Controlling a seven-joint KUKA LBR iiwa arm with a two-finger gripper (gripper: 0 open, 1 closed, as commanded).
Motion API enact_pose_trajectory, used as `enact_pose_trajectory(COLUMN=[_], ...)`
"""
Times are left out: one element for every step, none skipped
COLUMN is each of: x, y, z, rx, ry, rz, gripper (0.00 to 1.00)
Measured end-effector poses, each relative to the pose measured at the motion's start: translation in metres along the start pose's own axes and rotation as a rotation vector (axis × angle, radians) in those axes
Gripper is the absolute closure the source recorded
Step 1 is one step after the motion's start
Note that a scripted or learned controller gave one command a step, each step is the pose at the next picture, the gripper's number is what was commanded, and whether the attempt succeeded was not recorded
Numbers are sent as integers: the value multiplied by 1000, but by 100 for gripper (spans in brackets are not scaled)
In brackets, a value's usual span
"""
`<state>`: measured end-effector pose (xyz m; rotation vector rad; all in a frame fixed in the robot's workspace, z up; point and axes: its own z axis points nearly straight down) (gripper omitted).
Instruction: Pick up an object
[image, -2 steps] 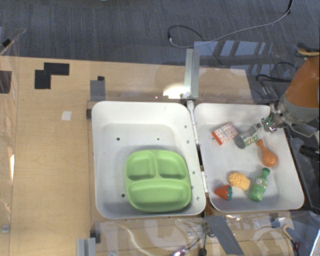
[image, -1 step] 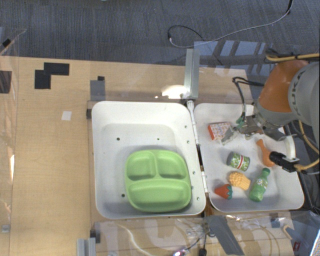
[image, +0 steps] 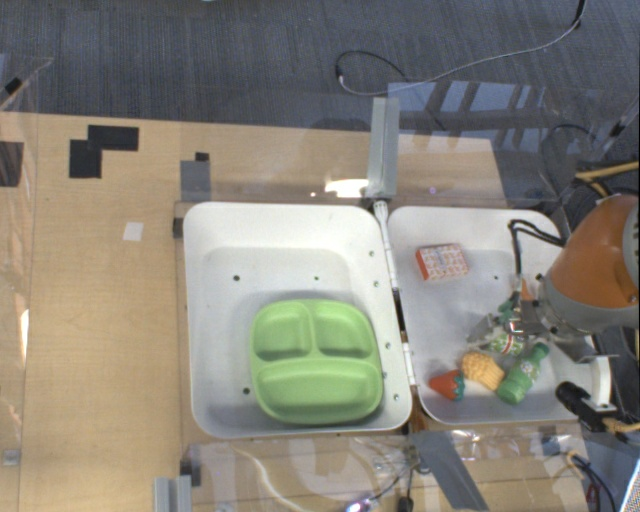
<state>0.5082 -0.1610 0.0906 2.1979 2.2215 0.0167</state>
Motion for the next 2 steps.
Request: enact_pose_trajectory(x=[1, 54], y=[3, 46], z=[-8, -96], rx=[-2, 19], ry=[1, 3], rz=[-4, 129], gripper=[100, 100])
